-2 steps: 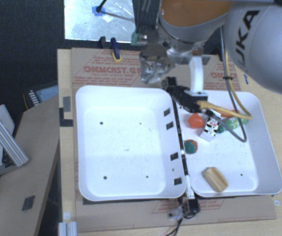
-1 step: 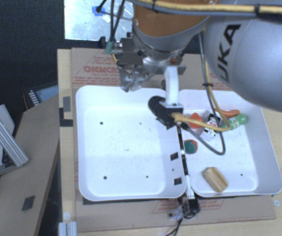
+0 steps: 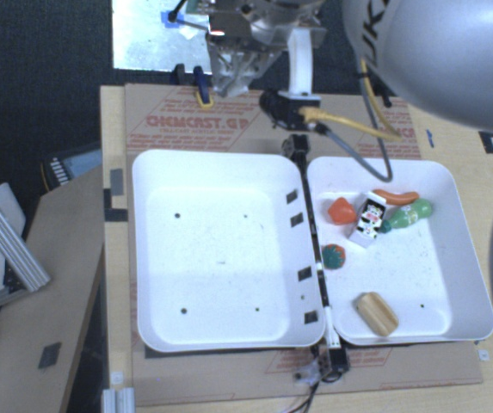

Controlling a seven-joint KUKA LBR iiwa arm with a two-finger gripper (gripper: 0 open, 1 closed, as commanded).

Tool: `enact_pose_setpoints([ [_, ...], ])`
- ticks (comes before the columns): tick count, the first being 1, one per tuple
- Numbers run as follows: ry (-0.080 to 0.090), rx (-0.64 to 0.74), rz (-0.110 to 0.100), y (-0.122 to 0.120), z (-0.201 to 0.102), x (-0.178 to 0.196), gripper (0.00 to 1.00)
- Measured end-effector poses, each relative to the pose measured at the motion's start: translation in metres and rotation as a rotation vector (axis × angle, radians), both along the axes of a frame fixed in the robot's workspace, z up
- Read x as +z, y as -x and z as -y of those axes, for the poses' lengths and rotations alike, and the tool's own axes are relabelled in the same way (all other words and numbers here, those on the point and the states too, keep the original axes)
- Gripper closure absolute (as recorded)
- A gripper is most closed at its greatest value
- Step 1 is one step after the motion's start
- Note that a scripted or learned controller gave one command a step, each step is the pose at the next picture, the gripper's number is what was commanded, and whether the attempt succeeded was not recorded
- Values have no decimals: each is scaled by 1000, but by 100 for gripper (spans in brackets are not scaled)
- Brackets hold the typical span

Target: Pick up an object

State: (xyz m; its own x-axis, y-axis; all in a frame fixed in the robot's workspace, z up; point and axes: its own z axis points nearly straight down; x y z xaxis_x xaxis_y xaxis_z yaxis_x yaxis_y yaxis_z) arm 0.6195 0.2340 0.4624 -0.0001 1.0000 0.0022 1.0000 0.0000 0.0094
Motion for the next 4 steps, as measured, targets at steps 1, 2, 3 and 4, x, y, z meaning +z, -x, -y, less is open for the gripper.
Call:
enact_pose_setpoints([
  [1,2,1,-8,3,0,-3,0],
  [2,-1,1,4,-50,1,78,0],
  [3,1,7,-4,-49,0,85,100],
  [4,0,10,-2,-49,0,96,100],
])
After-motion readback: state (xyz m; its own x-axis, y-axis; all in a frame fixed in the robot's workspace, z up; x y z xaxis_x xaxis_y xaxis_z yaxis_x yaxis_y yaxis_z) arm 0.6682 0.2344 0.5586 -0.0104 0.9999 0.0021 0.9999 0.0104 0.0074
